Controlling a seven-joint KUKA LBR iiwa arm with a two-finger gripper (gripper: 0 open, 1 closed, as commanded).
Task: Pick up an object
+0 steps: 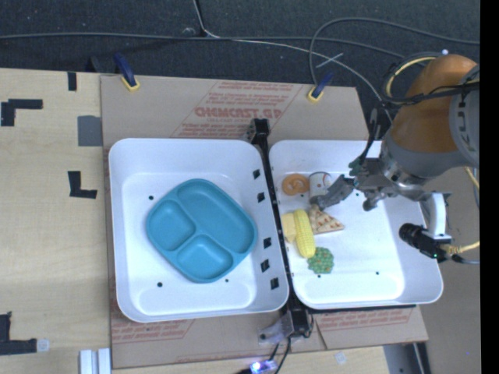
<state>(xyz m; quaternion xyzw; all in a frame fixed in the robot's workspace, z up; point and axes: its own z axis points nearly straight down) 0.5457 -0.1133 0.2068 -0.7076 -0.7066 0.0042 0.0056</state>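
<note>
The pincer (348,192) hung over the right bin (390,283), near its left half; whether it was spread or pressed together could not be told. Just below it, by the bin's left wall, lay a pizza slice (327,223), corn cob (303,234), broccoli (320,261) and a brown round (295,184). A blue tray (201,229) sat in the left bin (129,209).

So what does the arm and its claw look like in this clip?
The arm is grey with a rounded orange band above the wrist. A yellow cable loops beside the orange part and a white bracket hangs off the lower side. The claw is dark grey metal with two thin fingers.
</note>
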